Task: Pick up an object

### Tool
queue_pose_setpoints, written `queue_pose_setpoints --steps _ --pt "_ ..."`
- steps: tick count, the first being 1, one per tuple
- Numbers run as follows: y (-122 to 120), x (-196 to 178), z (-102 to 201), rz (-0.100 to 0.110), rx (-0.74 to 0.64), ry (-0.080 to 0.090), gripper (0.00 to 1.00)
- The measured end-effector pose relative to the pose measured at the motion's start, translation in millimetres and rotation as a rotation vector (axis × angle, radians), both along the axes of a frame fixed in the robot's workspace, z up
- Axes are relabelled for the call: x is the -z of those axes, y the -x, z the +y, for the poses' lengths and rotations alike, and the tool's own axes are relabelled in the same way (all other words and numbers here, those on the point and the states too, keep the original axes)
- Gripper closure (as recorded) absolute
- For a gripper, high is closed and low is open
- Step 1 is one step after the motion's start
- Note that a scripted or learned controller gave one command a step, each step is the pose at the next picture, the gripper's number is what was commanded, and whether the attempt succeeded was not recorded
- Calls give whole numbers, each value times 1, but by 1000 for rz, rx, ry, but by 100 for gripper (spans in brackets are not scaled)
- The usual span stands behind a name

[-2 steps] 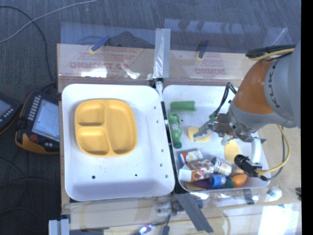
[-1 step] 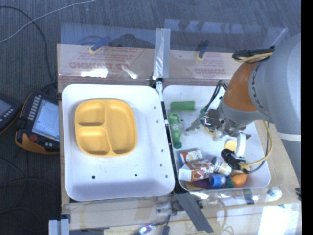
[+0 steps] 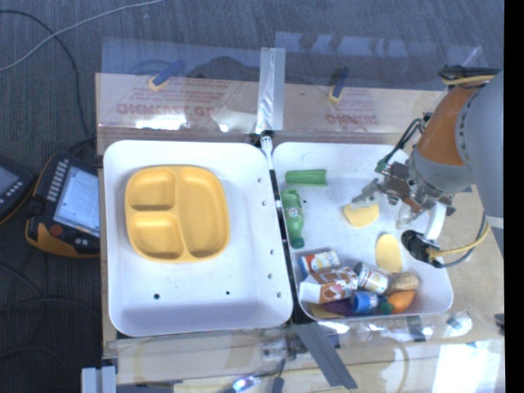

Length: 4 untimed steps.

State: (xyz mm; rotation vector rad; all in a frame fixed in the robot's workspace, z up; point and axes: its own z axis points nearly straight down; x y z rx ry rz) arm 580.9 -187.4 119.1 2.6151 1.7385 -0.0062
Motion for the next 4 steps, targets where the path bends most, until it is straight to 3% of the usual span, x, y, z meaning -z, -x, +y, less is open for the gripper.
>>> queue_pose_setpoints --steps 1,2,3,4 --pt "-1 28 3 -13 -94 1 0" --pt "-2 19 4 -12 -97 4 100" --pt "-1 19 3 -11 -97 4 0" --pt "-74 30 -13 -10 -240 -7 0"
